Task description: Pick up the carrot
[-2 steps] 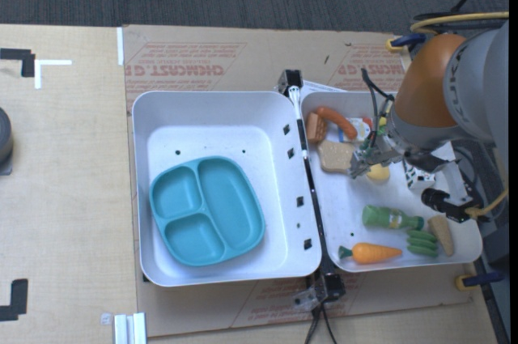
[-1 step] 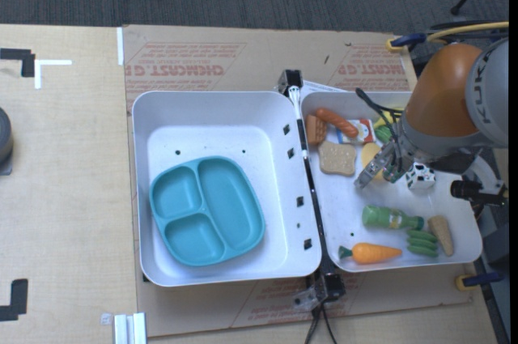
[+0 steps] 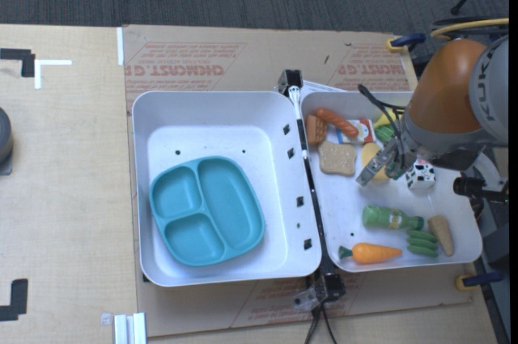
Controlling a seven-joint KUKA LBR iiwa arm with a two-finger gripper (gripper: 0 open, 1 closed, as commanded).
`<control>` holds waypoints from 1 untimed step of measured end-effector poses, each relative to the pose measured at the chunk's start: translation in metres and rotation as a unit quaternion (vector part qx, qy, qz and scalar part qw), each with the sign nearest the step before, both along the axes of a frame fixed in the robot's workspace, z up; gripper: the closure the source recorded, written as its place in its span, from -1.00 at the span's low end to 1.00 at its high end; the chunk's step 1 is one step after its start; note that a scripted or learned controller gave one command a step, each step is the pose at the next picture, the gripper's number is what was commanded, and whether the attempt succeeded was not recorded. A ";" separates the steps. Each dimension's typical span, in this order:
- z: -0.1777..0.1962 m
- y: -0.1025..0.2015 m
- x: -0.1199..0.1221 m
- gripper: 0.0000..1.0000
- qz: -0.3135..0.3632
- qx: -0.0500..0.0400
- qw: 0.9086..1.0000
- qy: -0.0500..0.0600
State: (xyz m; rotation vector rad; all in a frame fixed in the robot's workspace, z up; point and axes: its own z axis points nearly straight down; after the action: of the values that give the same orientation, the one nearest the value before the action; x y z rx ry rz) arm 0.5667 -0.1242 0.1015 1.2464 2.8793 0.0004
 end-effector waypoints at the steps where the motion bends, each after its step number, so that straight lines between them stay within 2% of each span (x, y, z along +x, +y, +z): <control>1: 0.090 0.060 -0.012 1.00 -0.165 0.000 0.986 0.001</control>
State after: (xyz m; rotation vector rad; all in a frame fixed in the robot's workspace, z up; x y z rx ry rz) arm 0.5544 -0.0643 0.1916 1.7058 2.6346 -0.0007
